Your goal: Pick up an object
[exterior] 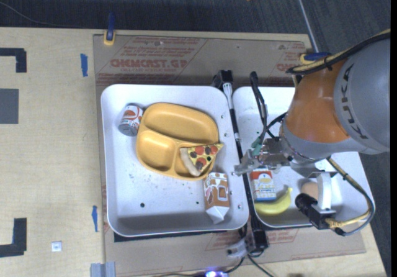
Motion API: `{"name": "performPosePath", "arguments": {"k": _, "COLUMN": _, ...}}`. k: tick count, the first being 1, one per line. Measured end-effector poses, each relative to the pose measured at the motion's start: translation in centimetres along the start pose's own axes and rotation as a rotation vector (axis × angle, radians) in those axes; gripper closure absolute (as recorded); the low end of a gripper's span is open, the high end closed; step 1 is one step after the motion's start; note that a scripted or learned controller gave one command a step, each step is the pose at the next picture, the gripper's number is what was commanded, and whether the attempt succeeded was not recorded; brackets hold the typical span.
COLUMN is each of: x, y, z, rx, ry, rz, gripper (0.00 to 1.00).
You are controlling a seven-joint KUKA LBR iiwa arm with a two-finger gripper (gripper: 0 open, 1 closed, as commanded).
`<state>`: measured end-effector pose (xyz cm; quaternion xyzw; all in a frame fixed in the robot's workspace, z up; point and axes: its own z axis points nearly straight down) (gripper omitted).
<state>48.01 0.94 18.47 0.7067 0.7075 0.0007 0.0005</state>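
Note:
My gripper [257, 159] hangs over the left side of the right bin [243, 114], just above a small red, white and blue carton [264, 186]. A yellow banana [275, 203] lies right in front of that carton. The left bin [113, 164] holds a yellow divided plate [169, 136] with a toy pizza slice [198, 158] on its near right corner. A crushed can [129, 119] rests at the plate's far left. Against the left bin's near right wall lies a brown and white carton [217, 195]. Nothing is seen held by the gripper.
The grey and orange arm [322, 114] covers much of the right bin. A small tan round thing [307, 187] sits beside the banana, partly hidden by the wrist. The wall between the two bins [234, 139] runs close to the gripper's left.

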Motion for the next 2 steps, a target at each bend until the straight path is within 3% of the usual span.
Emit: {"name": "performPosePath", "arguments": {"k": 2, "x": 0.00, "y": 0.00, "z": 0.00, "rx": 0.000, "ry": 0.000, "rz": 0.000, "gripper": 0.00}}
